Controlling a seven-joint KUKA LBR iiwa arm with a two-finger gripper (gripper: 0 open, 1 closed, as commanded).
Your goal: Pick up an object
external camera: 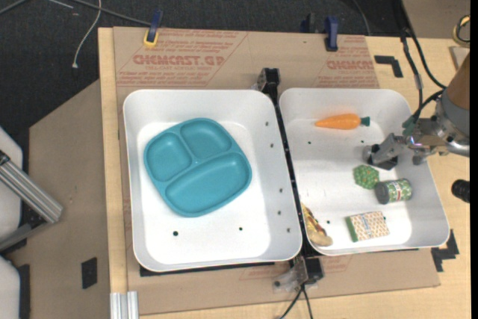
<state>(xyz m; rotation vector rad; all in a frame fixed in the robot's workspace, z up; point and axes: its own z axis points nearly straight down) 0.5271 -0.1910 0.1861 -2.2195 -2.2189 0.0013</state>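
Pincer (381,153) over right bin (328,104), jaw state unclear; green object (366,175) just beside at 7 o'clock.

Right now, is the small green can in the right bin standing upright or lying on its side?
On its side. The green can shows its long labelled side, with a dark round end facing left, on the right bin floor.

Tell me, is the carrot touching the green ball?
Apart. The camera view shows bare white bin floor between the carrot and the green ball.

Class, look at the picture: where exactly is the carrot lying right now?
The carrot lies in the right bin, near its far edge, up-left of the hand and beyond the green ball.
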